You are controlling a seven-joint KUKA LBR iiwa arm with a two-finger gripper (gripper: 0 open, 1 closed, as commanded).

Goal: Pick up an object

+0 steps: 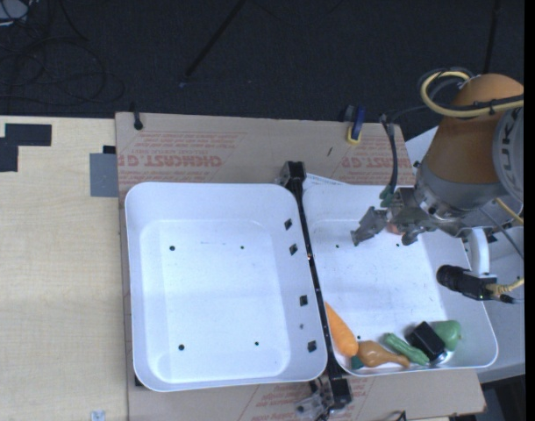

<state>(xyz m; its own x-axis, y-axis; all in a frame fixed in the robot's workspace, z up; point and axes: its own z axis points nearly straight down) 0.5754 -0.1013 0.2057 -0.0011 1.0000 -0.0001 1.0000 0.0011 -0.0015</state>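
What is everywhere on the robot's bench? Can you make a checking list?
Surface: cardboard sheet under two white bins, left bin and right bin.
Job's things: carrot, green toy, black block and green lump, bunched in the right bin's near corner.
Clutter: blue clip at the cardboard's far edge.
Gripper: gripper over the right bin's far part, away from the toys.
Cables: yellow loop on the arm; wires on the dark floor.
Surroundings: wooden tabletop at left.
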